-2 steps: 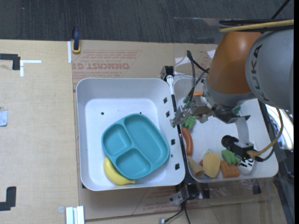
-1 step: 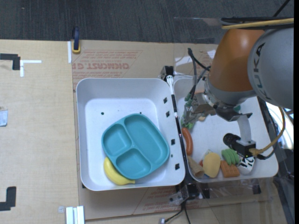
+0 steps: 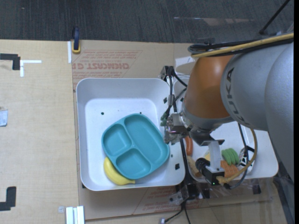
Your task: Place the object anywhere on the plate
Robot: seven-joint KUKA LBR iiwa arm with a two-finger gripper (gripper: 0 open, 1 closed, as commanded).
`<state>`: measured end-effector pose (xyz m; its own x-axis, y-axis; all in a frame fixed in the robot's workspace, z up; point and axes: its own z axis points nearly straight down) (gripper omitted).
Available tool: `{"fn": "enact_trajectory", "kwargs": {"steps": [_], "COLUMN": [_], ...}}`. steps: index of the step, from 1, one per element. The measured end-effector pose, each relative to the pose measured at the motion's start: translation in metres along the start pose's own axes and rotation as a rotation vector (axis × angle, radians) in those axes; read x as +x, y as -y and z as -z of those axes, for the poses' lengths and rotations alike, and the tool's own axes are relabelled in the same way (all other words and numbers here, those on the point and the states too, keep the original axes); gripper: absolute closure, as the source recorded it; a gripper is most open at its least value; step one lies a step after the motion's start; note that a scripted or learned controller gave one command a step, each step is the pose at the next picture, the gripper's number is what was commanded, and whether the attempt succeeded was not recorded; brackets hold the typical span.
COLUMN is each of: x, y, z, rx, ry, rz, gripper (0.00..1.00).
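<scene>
Gripper (image 3: 173, 129): hangs at the right wall of the left bin (image 3: 93, 107), on the divide between the two bins. Spread or closed, cannot tell; wrist and cables cover it. Nothing seen held.

Just beside it, left: plate (image 3: 135, 146), teal, flat on the left bin's floor, lower centre of frame. One plate, three compartments: one large along the upper-right side, two small along the lower-left. Long axis runs upper left to lower right.

Banana (image 3: 114, 173): one, yellow, against the plate's lower-left rim. Curved, long axis also upper left to lower right, dark tip toward bottom centre. It lies on the bin floor.

Right bin (image 3: 260, 160): mostly under the arm. Visible there are one red piece (image 3: 189, 146), one green piece (image 3: 229, 154) and one orange piece (image 3: 230, 171).

Two white bins sit on cardboard with red print, on a pale wood bench; dark carpet along the top of frame.
</scene>
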<state>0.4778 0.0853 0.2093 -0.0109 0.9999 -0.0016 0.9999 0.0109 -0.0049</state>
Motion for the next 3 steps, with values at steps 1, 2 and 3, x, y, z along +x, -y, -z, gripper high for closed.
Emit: {"fn": "enact_trajectory", "kwargs": {"steps": [1,2,3], "x": [0.076,0.086,0.086], "y": [-0.011,-0.002,-0.002], "z": [0.028,0.050,0.050], "rx": [-0.004,-0.008,-0.008], "ry": [0.000,0.002,0.002], "rz": [0.011,0.297,0.298], "gripper": [1.00,1.00,0.00]}}
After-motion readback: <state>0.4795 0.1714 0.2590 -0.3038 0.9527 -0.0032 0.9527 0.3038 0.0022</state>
